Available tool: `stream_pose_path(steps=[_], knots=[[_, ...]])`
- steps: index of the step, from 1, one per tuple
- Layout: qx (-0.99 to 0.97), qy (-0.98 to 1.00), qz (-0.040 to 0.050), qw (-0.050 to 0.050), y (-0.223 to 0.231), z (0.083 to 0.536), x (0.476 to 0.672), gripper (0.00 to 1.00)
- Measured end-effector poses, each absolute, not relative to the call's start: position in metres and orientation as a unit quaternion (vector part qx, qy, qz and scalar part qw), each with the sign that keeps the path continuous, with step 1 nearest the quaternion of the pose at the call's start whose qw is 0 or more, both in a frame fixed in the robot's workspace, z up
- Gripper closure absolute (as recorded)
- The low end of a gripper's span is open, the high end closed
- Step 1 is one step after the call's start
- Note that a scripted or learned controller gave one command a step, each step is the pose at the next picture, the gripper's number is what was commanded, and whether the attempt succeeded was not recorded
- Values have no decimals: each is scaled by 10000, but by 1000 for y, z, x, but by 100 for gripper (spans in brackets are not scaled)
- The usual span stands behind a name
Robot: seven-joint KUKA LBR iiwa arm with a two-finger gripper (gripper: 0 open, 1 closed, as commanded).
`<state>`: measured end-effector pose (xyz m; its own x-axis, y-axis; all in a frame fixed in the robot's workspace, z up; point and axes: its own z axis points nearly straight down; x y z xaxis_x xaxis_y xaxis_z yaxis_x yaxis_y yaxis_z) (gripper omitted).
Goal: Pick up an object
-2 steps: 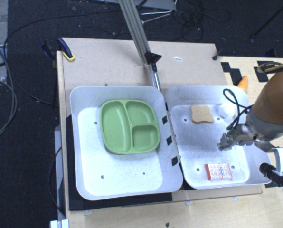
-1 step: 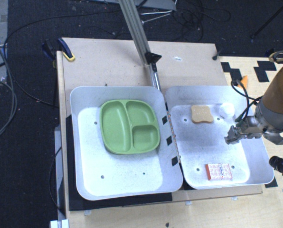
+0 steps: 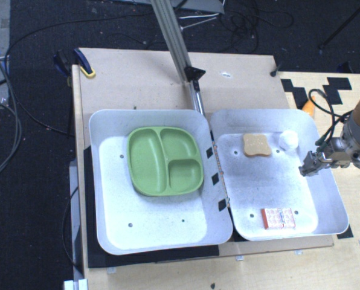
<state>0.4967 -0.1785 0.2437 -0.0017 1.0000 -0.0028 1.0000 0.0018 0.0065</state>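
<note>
Two white bins (image 3: 107, 222) sit side by side, the left holding a green divided plate (image 3: 166, 161), the right a tan bread slice (image 3: 257, 145), red-patterned packet (image 3: 278, 218) and small white ball (image 3: 288, 139), while the gripper (image 3: 308, 167) hovers over its right rim, holding nothing.

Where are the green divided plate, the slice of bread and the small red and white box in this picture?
green divided plate (image 3: 165, 161): camera view, point on its central divider.
slice of bread (image 3: 257, 145): camera view, middle of its top face.
red and white box (image 3: 278, 218): camera view, middle of its top.
</note>
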Motion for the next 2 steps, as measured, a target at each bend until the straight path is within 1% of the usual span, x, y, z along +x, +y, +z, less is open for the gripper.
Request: stream_pose_path(steps=[1, 2], knots=[[7061, 7081, 13, 34, -179, 297, 498, 100], [7047, 7095, 4, -2, -133, 281, 505, 100]])
